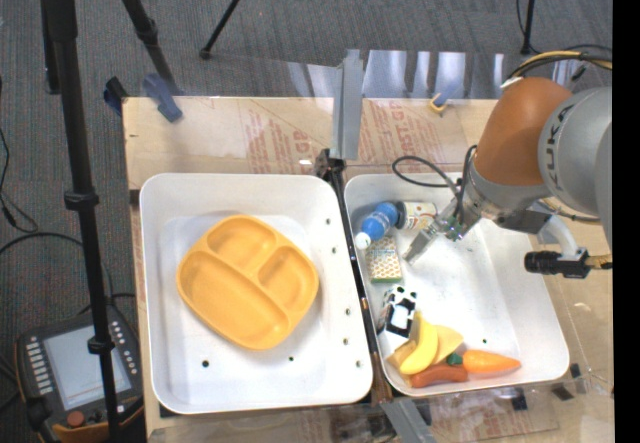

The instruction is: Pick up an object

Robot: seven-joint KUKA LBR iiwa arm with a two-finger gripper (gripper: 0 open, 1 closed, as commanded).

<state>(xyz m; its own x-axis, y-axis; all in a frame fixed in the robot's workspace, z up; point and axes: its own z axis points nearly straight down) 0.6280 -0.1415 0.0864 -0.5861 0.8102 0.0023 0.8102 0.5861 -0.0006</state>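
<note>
The two-finger gripper (pixel 415 246) is seen low in the right white bin (pixel 520 301), its tip just beside a small speckled rectangular sponge (pixel 385 261); whether its jaws are spread or pressed together cannot be told. A clear plastic bottle with a blue cap (pixel 380 221) lies near the bin's upper left corner. A yellow toy banana (pixel 422 343) and orange toy carrot (pixel 470 366) lie against the near rim. A smooth yellow compartment plate (pixel 248 279) is held in the left white bin (pixel 160 231).

Grey arm (pixel 585 146) with orange band (pixel 522 131), black cable (pixel 415 165), slim claw (pixel 415 248).
</note>
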